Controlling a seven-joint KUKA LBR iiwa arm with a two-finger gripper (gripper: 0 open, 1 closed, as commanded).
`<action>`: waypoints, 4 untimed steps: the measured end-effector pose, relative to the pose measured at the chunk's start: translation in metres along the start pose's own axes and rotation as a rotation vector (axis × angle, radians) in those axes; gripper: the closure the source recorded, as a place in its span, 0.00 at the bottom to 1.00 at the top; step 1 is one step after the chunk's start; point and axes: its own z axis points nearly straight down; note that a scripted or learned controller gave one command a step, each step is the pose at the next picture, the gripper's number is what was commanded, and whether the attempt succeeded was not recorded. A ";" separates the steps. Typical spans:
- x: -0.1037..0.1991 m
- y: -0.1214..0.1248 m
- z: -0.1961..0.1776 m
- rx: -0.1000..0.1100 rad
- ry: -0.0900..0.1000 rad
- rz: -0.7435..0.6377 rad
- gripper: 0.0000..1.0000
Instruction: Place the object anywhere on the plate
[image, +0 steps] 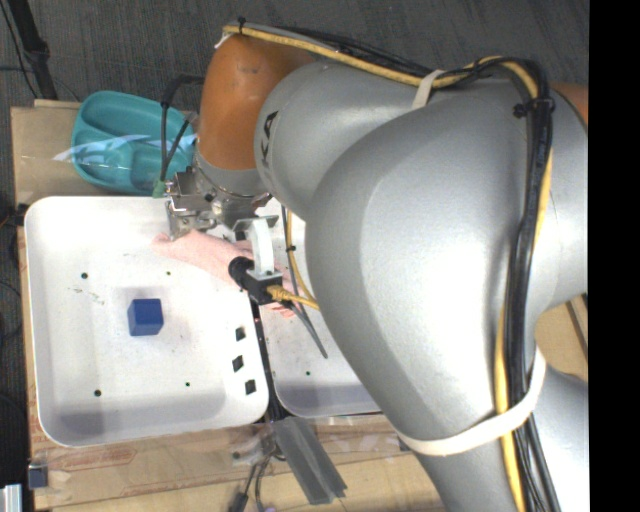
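A small blue cube (146, 316) lies on the floor of the left white bin (60, 300), left of the bin's middle. A pale pink plate (195, 252) lies at the back right of that bin, mostly covered by the arm. The gripper (186, 212) hangs over the plate's back edge, under the orange band of the wrist (235, 95). It is well apart from the cube, up and to the right of it. Nothing shows in its grasp.
The grey arm (420, 250) covers most of the right bin (320, 395), leaving just its near left corner in sight. A teal plastic object (120, 140) sits behind the left bin. A black bracket (248, 275) and cables hang over the divide between the bins.
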 end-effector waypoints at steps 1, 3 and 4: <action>0.096 -0.040 -0.006 0.003 -0.001 0.030 1.00; 0.076 -0.036 0.092 -0.004 0.000 0.021 1.00; 0.066 -0.047 0.028 -0.002 0.000 -0.157 1.00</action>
